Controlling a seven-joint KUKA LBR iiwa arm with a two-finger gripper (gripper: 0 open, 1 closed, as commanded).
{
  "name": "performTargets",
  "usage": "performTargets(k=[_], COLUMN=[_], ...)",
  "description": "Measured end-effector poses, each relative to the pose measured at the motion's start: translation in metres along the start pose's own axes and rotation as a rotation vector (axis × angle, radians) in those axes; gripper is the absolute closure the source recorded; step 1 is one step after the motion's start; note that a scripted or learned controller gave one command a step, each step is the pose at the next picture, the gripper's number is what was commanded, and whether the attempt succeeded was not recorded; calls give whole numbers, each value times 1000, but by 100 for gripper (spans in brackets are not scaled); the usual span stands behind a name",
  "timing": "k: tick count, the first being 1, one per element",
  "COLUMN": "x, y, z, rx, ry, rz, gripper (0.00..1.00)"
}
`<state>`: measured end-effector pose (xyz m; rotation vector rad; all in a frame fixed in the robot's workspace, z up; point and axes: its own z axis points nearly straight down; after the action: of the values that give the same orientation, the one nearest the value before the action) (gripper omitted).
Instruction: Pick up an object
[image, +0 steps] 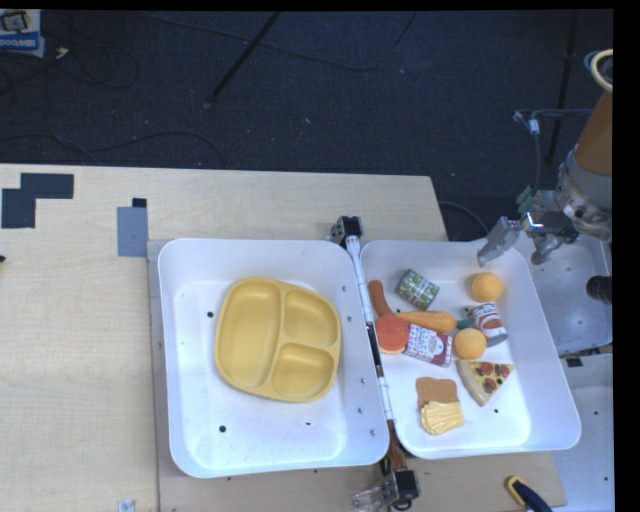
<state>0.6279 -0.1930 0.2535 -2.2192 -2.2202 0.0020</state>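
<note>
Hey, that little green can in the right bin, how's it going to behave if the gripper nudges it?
The green can lies on its side, so it will probably roll. It looks like a small toy, likely light. Its smooth curved wall may slip between fingers.

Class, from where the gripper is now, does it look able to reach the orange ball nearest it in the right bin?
Probably yes: the gripper is just above the orange ball, which lies apart from other items.
</note>
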Motion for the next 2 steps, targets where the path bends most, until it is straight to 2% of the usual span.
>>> performTargets(k=[1, 2], x=[-20, -12], y=[-2, -34], z=[117, 165], rx=[3, -1], ry=[1, 0], rz=[0, -1], gripper=[0, 0])
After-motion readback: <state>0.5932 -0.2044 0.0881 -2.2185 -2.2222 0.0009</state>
